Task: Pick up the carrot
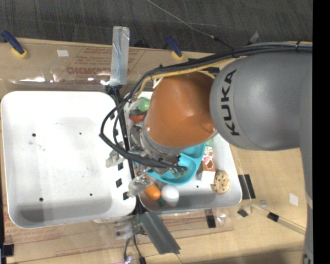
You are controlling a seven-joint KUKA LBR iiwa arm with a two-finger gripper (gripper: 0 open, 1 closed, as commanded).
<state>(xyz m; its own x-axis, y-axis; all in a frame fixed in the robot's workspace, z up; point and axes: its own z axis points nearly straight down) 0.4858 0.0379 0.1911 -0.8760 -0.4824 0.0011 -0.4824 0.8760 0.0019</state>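
Observation:
The carrot [152, 191] shows as a small orange piece at the front left of the right bin [229, 201], next to a white egg-like ball [170, 194]. My arm's orange band [179, 111] and grey body cover most of that bin. The gripper [144, 181] hangs just above and left of the carrot, with metal parts touching or nearly touching it. Cables and the wrist hide its fingertips, so whether the carrot sits between them cannot be made out.
A teal plate [190, 164] lies under the wrist. A cookie [221, 182] and a red-and-white item [208, 159] rest at the bin's right side, and a green item [144, 104] peeks out at the back. The left bin [55, 153] stands alongside.

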